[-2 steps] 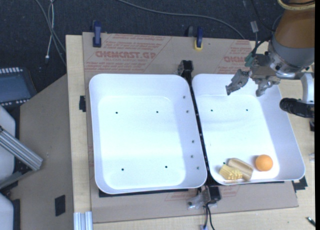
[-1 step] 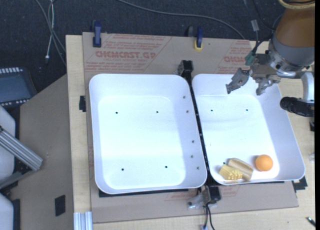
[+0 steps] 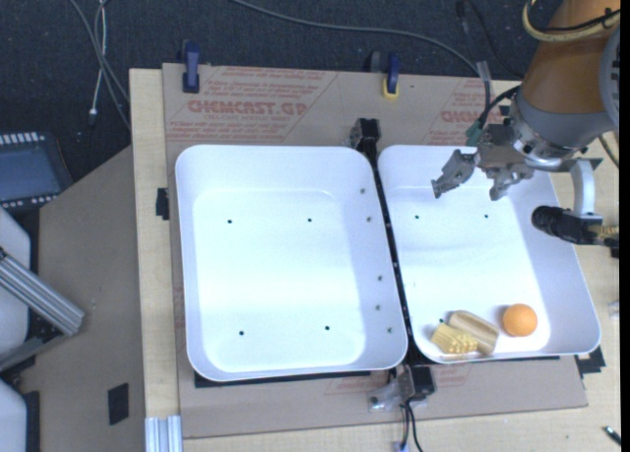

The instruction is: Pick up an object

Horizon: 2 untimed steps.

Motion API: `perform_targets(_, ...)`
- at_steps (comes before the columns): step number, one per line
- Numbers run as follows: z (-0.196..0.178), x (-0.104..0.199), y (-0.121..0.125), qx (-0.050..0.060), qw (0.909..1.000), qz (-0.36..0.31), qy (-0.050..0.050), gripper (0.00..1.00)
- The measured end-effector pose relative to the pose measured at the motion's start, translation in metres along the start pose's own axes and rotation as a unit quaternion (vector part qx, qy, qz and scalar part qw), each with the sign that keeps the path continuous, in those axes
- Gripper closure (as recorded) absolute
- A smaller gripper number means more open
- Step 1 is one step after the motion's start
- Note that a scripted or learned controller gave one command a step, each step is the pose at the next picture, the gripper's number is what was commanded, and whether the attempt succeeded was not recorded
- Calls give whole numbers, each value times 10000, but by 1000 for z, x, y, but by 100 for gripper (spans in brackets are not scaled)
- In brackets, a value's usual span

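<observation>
An orange ball (image 3: 520, 320) lies near the front right corner of the right bin (image 3: 433, 243). Beside it to the left rest a tan bread-like piece (image 3: 475, 325) and a yellow corn cob (image 3: 455, 342), touching each other. My gripper (image 3: 474, 179) hangs over the back part of the right bin, well away from these objects. Its two grey fingers are spread apart with nothing between them.
The left bin (image 3: 281, 258) sits beside the right one on a brown board (image 3: 256, 105). Blue clamps (image 3: 191, 66) hold the board's back edge. A black mount (image 3: 366, 133) stands between the bins at the back. Cables run across the dark floor behind.
</observation>
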<state>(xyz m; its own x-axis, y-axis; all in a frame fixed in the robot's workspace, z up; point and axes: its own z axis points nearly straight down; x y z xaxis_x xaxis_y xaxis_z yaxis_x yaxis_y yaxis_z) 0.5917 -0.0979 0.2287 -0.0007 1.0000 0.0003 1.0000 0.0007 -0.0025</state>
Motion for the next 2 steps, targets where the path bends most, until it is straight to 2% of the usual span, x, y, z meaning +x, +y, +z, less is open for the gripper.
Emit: perform_targets(2, 95, 13, -9, 6, 10000, 1, 1, 0)
